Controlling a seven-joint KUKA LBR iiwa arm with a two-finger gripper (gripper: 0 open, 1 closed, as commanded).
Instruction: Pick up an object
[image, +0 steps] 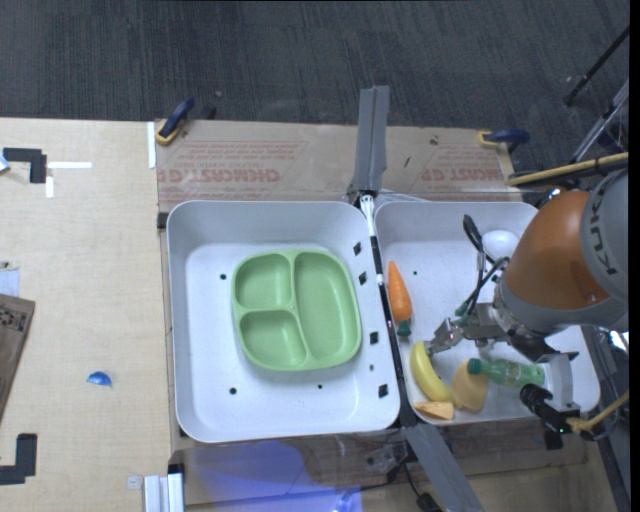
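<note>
Fingers' state could not be told; gripper (447, 337) hovered low in the right bin (440, 225), just above the banana (428, 371), carrot (399, 290) nearby. Green plate (296, 309) sat in left bin (200, 330).

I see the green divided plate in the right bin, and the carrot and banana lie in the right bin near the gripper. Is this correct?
Not fully. The camera view shows the green divided plate in the left bin, not the right one. The carrot and banana do lie in the right bin, near the gripper.
</note>
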